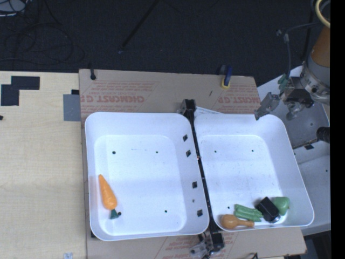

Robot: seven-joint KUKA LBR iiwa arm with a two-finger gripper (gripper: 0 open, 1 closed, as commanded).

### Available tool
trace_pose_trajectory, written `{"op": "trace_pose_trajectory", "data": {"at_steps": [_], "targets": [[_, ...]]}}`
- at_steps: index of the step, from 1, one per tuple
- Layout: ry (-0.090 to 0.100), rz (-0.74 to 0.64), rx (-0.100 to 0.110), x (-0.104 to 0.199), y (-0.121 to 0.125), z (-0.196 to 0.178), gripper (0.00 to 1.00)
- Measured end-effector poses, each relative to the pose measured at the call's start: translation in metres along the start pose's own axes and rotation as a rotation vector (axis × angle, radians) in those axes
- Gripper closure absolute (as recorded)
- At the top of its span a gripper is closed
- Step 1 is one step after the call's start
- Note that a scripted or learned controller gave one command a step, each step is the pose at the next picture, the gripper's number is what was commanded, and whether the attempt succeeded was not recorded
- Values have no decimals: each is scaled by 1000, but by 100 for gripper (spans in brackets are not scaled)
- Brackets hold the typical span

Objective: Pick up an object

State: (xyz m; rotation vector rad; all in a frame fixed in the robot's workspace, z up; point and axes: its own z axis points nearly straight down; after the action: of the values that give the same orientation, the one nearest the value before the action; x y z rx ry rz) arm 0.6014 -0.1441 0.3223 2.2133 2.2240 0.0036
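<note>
Two white bins sit side by side on a brown cardboard sheet [161, 93] with red letters printed on it. The cardboard lies on a table [38, 161] with a light wood top. A few dark squares [21, 88] are stuck on the wood at the left. Behind the table the room is dark, and thin cables [38, 20] run across the black floor.

The left bin [140, 125] holds a toy carrot [107, 193]. It is orange with a small green top, and it lies near the bin's left wall, close to the front.

The right bin [248, 128] holds a small pile in its front right corner. There is a long green pod [248, 212], a black block [268, 209], a green lump [281, 203] and a tan pear shape [235, 222]. They are touching or just beside each other. The black block lies partly on top of the green things.

A black strip with clips [195, 166] runs between the two bins. A small blue and yellow clamp [226, 77] holds the cardboard at the back edge.

The arm [322, 53] comes in at the top right. Its claw [285, 99] hangs above the back right corner of the right bin, well apart from the pile. It is too small and dark to tell how the claw stands. Nothing can be seen in it.
</note>
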Motion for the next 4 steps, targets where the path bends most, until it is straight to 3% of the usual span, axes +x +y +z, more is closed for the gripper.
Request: {"op": "trace_pose_trajectory", "data": {"at_steps": [1, 2, 3, 4], "targets": [[0, -2, -10, 49, 9, -137, 0], [3, -4, -3, 127, -14, -222, 0], [0, 0, 11, 123, -13, -225, 100], [1, 0, 16, 173, 46, -141, 100]]}}
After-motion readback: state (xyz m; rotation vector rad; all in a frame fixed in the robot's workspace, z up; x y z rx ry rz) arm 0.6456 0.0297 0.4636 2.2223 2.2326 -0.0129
